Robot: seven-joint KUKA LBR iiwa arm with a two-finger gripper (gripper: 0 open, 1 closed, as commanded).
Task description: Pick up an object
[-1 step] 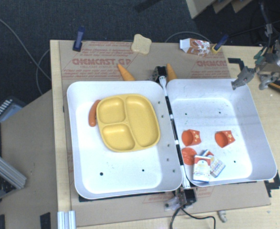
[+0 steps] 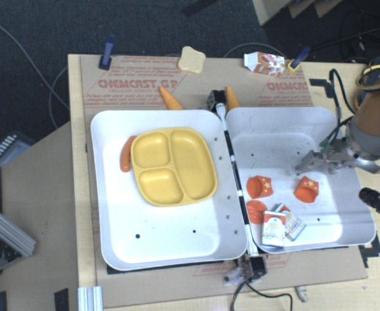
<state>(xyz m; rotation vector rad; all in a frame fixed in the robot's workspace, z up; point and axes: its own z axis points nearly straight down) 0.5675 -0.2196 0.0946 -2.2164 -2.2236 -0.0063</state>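
Nothing is lifted yet: the grey arm's jaws (image 2: pixel 308 164) hang low over the right-hand shallow white bin (image 2: pixel 267 125), and whether they are open or closed I cannot tell. Just below them lies one red block (image 2: pixel 306 190); left of it sit two more red pieces (image 2: pixel 259 186) and one small printed carton (image 2: pixel 275 229) (all untouched, I judge).

The tabletop (image 2: pixel 60 173) (its far part covered by a brown sheet printed in red) carried two white bins side by side: the left bin (image 2: pixel 112 193) toward nine o'clock, the right bin (image 2: pixel 267 125) toward three. Beyond them, near twelve o'clock, a slice of bread (image 2: pixel 191 59) lay on the sheet, with a small carton (image 2: pixel 265 63) further toward one o'clock and a blue clip (image 2: pixel 106 52) toward eleven.
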